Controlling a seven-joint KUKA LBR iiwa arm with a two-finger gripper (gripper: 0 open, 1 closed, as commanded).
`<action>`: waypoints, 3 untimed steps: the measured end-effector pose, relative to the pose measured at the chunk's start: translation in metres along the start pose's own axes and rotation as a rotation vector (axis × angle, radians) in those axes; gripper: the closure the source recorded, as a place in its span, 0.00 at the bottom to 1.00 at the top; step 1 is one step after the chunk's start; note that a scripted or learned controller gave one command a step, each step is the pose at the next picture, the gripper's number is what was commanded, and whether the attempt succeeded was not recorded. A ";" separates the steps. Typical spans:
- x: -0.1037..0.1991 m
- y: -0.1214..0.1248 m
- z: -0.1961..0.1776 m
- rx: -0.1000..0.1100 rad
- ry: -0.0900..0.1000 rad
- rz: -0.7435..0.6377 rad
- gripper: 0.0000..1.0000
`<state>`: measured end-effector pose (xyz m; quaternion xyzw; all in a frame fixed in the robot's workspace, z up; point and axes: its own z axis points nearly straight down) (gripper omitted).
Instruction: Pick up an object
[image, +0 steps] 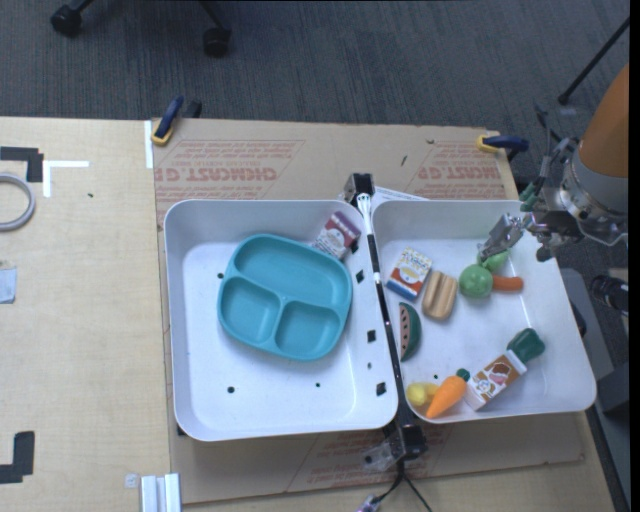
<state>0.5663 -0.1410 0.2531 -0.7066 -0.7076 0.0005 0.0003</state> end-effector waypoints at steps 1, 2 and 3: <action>0.032 -0.001 0.136 0.000 0.001 0.061 0.00; 0.032 -0.089 0.126 0.000 0.001 0.073 0.00; 0.026 -0.030 0.126 -0.002 0.000 0.036 0.00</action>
